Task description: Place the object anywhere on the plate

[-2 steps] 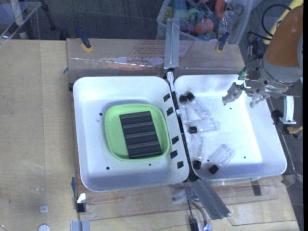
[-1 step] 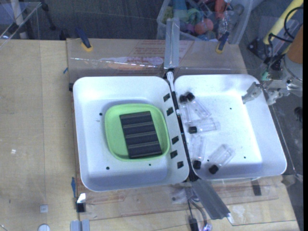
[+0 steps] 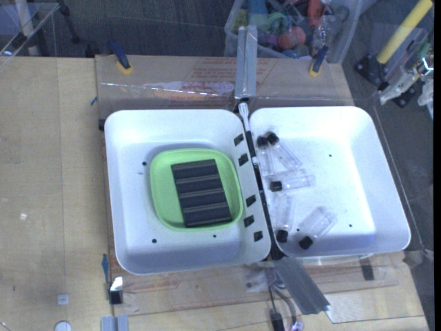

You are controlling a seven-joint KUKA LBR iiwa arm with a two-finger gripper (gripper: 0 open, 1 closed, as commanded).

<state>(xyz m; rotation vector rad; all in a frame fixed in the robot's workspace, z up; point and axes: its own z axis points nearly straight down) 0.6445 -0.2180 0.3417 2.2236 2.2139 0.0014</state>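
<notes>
Left bin [image 3: 124,185]: one green plate [image 3: 160,198] carrying a dark ridged block [image 3: 201,193], its long axis running near to far, tilted slightly left. Right bin [image 3: 358,164]: four clear vials with black caps, clustered by the divider — one far [image 3: 279,152], one mid [image 3: 293,182], two near [image 3: 315,225] [image 3: 284,219].

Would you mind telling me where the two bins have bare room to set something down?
Left bin: the green plate is mostly covered by a dark ribbed block; bare floor rings the plate. Right bin: clear vials with black caps crowd the divider side; the far-right floor is free.
</notes>
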